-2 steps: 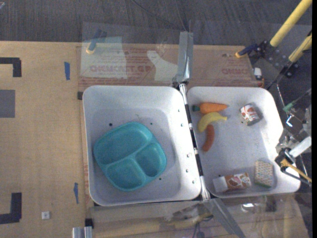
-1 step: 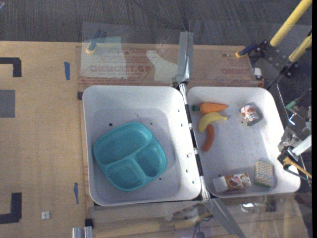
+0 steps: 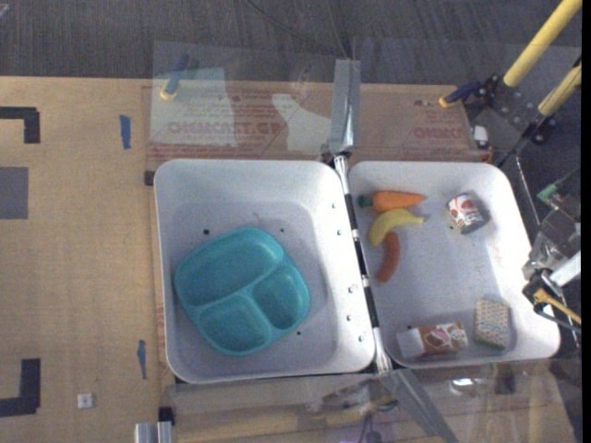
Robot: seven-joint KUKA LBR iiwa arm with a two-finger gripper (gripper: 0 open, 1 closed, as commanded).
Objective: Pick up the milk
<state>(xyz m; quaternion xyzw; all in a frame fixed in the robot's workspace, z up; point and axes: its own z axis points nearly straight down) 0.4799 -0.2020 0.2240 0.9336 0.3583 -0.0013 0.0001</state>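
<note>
A single fixed camera looks down on the bench (image 3: 74, 247) from above, at a slight slant, so the far edge lies at the top of the frame and the near edge at the bottom. It stands far enough off to take in both bins whole: the left bin (image 3: 175, 192) sits about mid-frame and the right bin (image 3: 503, 192) runs close to the right side. Dark floor (image 3: 277, 7) shows past the bench along the top (no second view to compare).
</note>
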